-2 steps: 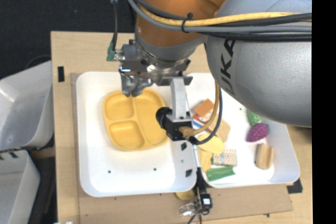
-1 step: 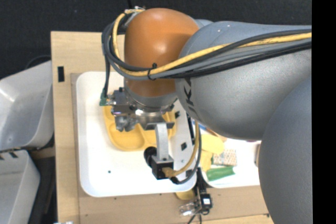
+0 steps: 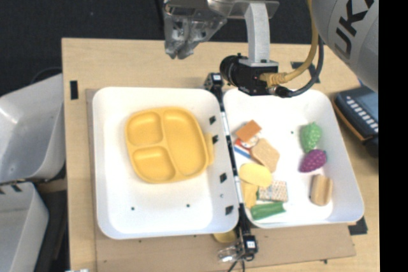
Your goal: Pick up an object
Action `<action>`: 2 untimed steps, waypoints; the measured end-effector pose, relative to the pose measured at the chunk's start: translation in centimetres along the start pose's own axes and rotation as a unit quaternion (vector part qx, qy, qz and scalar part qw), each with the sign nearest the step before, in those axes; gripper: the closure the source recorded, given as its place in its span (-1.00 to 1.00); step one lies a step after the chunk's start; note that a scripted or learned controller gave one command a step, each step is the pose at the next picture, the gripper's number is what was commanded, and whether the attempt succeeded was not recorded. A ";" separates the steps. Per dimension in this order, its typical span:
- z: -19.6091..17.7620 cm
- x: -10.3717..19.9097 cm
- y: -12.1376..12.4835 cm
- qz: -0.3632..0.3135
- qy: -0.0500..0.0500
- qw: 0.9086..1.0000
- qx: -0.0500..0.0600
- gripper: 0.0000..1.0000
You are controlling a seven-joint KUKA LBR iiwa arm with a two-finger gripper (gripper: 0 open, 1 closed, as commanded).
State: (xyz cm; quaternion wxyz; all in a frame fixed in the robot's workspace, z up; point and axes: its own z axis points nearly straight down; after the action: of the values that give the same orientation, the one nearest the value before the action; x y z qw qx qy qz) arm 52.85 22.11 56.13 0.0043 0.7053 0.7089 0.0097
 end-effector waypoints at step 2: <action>15.2 -8.1 -4.2 0.006 -0.006 1.000 0.014 1.00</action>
State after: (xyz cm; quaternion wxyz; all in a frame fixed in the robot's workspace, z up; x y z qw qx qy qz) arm 48.97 14.13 40.75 -0.0011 0.7096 0.7046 -0.0043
